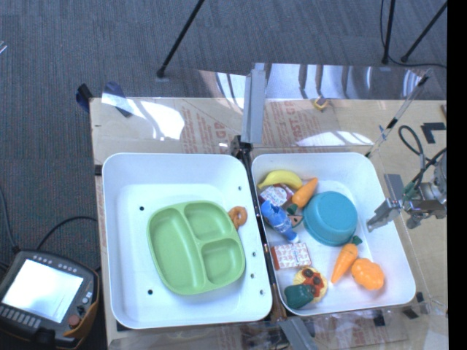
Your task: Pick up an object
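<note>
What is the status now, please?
End effector at right bin's right edge, nothing held. Toys untouched; blue bowl nearest. Green tray alone in left bin.

Bright, even light fills the scene, and the 2 white bins (175,170) come close to washing out, their inner walls showing only faint grey shading. Strong glare lies across the clear sheet at the far side of the tabletop (168,122), in pale streaks and patches, and a reflective strip behind it shines in bands. Shadows are soft and short; the green tray (195,246) casts a light one on the bin floor. The carpet (87,35) looks dim and grainy. Focus is moderate overall, with small toys slightly soft and fine print unreadable
</note>
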`<act>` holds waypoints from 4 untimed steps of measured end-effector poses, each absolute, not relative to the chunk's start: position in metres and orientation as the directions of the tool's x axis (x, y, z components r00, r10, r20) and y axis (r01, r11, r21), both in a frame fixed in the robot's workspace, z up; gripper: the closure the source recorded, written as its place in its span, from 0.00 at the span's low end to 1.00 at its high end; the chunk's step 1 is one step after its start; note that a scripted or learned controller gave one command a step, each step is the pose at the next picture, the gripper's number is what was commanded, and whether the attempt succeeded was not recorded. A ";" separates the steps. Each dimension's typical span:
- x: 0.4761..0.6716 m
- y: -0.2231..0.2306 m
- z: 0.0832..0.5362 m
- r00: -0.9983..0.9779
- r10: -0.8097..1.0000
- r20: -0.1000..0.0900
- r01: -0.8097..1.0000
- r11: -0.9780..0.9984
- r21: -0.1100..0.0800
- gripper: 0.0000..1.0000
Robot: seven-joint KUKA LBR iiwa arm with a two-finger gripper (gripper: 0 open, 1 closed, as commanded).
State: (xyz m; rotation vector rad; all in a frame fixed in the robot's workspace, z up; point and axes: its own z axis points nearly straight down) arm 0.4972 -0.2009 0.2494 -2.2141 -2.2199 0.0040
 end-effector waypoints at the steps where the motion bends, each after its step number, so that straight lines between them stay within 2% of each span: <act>1: 0.491 -0.165 0.091 -0.227 0.974 0.005 0.974 0.227 -0.006 0.00; 2: 0.476 -0.186 0.085 -0.324 0.946 0.005 0.946 0.324 -0.005 0.00; 3: 0.474 -0.188 0.093 -0.314 0.949 0.009 0.949 0.314 -0.007 1.00; 4: 0.475 -0.209 0.126 -0.077 0.997 0.002 0.997 0.077 -0.004 1.00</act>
